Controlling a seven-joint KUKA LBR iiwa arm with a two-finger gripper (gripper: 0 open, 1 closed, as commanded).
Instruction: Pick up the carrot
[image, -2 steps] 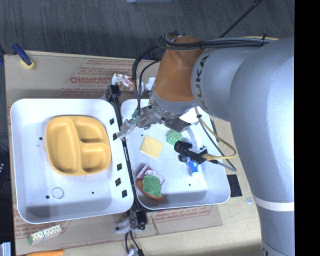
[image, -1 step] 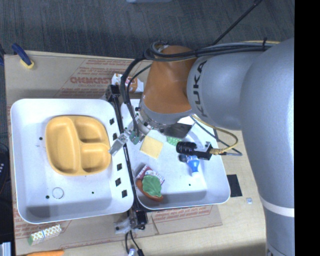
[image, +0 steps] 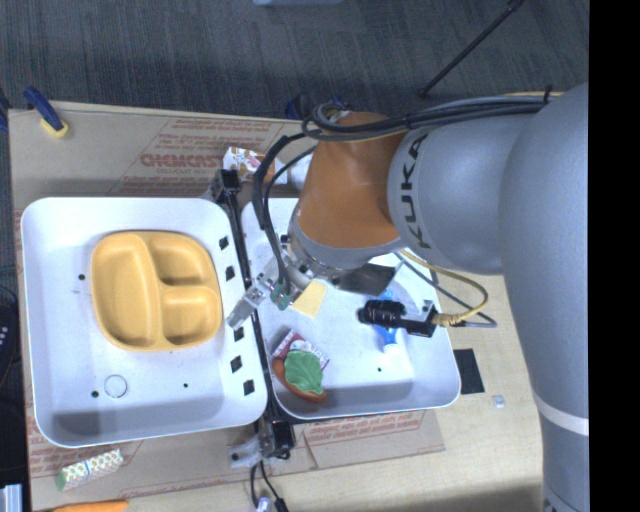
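Grey KUKA arm with orange band (image: 470, 150) fills the right of the view, nearest the lens, reaching in over the right shallow white bin (image: 440, 385). Gripper (image: 265, 297) hangs low over the shared rim between the two bins, near the top-left of the right bin. Cannot tell if it is open or closed; nothing visibly held.

Orange toy carrot with green leafy top (image: 303, 380) lies in the right bin's lower-left corner, close to the bin wall and below the gripper in the view. Red-and-white crumpled packet (image: 297, 347) touches or overlaps its upper end. Pale yellow flat block (image: 311, 298) sits just beside the gripper. Small blue-and-white item (image: 392, 340) is further right. Yellow sectioned plastic tray (image: 155, 290) sits in the left shallow white bin (image: 40, 300), well apart.

Risks, judged:
- Carrot hugs the corner, so a descent may strike the wall or rim.
- Packet is so close it may be grabbed instead, or along with the carrot.
- Rounded carrot may squirt out sideways on closing.
- Yellow block may get nudged on the way.
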